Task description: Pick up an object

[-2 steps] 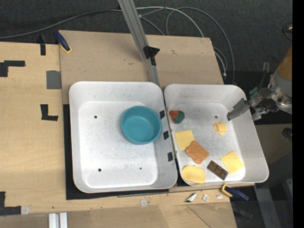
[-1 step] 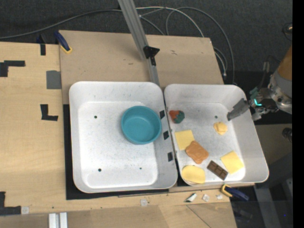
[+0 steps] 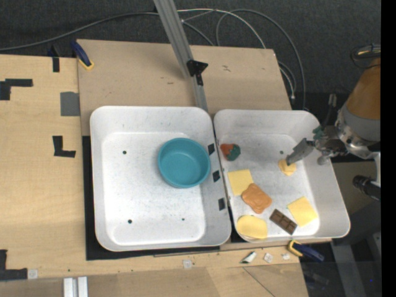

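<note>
My gripper [image 3: 307, 158] hangs over the right side of the right bin [image 3: 266, 124], open, with nothing between its fingers. One finger [image 3: 299, 151] slants down-left, and its tip is just above a small yellow piece [image 3: 288, 167] on the bin floor. Also in this bin are a red and green toy fruit [image 3: 231, 151], a flat yellow square [image 3: 240, 181], an orange waffle-like piece [image 3: 256, 198], a yellow oval [image 3: 252, 227], a brown chocolate bar [image 3: 283, 221] and a yellow block [image 3: 302, 210].
A blue bowl [image 3: 183, 162] stands in the left bin [image 3: 124, 184]. A slanted metal pole [image 3: 179, 36] rises behind the wall that divides the bins. Cables [image 3: 247, 17] run across the bench at the back.
</note>
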`<state>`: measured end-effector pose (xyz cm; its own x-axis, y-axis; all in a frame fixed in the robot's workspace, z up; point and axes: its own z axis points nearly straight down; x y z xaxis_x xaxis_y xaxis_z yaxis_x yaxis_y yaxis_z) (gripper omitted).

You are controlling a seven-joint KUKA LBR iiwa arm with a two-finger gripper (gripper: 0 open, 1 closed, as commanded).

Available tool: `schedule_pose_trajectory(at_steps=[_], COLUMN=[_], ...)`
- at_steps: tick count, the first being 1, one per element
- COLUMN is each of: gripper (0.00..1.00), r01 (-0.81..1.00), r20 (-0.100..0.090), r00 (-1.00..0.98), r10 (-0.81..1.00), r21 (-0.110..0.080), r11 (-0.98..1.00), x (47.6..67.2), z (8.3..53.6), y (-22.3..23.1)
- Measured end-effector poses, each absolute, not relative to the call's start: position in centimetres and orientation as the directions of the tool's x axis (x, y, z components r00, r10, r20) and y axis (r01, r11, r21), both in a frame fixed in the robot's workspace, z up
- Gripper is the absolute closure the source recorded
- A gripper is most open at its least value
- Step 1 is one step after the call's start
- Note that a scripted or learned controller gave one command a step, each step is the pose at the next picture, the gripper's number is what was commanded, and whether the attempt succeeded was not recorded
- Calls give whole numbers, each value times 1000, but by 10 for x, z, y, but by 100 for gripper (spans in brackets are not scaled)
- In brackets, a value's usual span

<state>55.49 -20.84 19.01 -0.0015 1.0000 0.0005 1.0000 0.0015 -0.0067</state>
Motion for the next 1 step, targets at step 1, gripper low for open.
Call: schedule_pose_trajectory(at_steps=[1], gripper=[0], r01=[1000], r20=[1], r00=[-2], r10=[1000], r21=[-6], r11=[2], x=[558], z=[144], y=[-202])
